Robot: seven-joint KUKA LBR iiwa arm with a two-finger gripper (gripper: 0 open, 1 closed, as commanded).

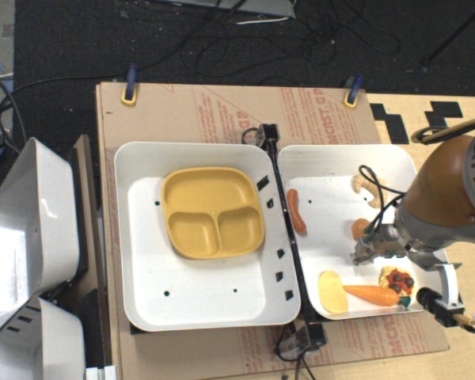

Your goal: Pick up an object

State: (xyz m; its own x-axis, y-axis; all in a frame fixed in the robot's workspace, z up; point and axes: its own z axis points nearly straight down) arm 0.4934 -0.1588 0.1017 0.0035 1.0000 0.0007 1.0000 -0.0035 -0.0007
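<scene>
Camera view: I read this as the approach step, nothing picked yet. The arm (447,192) is in from the right, over the right bin (332,158), with the jaws (372,252) low near the bin's middle-right. They're dark and foreshortened from this angle; I cannot tell if they're apart or together, and I see nothing between them.

Candidates, all in the right bin: a red sausage (298,211) along the left wall; a small orange piece (360,229) just beside the jaws on the far side; a pale piece (362,184) toward the far right corner, partly under the cable; a yellow slice (332,291) at the near edge; a carrot (370,294) touching or just beside it, running right; a multicoloured item (397,279) at the near right corner.

Next move, my call: the small orange piece is closest, so shift the jaws over it, descend, close, lift. It sits tight against the wrist hardware, so alignment is hard to check from here. The carrot is the easier long target.

Left bin (134,236) carries a yellow divided plate (214,212), far-centre, upright.

Surface (198,109): brown board, bins side by side, two clamps on the far edge. Room: dark floor, loose cables, white bins off to the left.
</scene>
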